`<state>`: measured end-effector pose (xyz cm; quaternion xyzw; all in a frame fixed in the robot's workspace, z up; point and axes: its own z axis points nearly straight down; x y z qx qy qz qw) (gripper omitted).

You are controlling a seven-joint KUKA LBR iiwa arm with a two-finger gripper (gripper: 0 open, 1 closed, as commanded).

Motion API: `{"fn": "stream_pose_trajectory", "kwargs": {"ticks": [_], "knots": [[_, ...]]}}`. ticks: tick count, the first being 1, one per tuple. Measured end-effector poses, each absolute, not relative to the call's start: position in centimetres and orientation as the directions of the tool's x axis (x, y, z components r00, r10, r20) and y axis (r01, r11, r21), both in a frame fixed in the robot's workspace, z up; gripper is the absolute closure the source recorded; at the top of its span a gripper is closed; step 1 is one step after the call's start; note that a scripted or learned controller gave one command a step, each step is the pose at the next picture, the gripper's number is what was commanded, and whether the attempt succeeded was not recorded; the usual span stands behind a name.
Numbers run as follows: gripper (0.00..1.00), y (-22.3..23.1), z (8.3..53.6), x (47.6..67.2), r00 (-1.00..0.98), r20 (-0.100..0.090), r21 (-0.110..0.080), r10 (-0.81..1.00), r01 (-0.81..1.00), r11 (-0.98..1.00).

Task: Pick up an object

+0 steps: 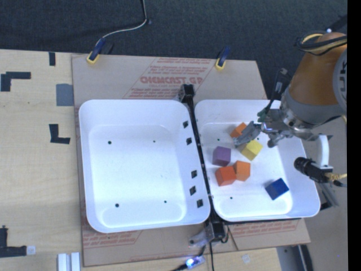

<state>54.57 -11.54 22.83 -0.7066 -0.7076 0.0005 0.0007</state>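
Note:
The right bin [299, 208] holds several small blocks. A yellow cube [253, 150] lies near its middle, and an orange block [238, 130] sits just behind it. A purple cube [221, 155], a red-orange cube [225, 175] and an orange cube [243, 170] cluster toward the divider, while a blue cube [277, 188] lies at the front right. My gripper [260, 138] hangs low over the bin, just above the yellow cube. Its fingers are spread open with nothing between them. One finger [249, 136] partly covers the orange block.
The left bin [84, 114] stands beside the right one, joined to it by a black divider strip [194, 151]. Both rest on a cardboard sheet [163, 75] held by clamps. The grey arm with its orange band [318, 72] fills the right side.

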Motion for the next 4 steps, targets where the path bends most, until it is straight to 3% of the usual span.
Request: {"fn": "stream_pose_trajectory", "kwargs": {"ticks": [1, 2, 3, 4], "knots": [[0.0, -9.9, 7.7, 47.9, 0.0, 0.002, -0.012, 1.0, 1.0, 0.0], [1.0, -10.0, 9.4, 48.3, 0.0, 0.001, -0.003, 1.0, 1.0, 0.0], [1.0, -9.6, 8.8, 52.6, -0.003, 0.0, -0.002, 1.0, 1.0, 0.003], [1.0, -9.9, 8.4, 53.9, -0.002, 0.002, -0.005, 1.0, 1.0, 0.002]]}}
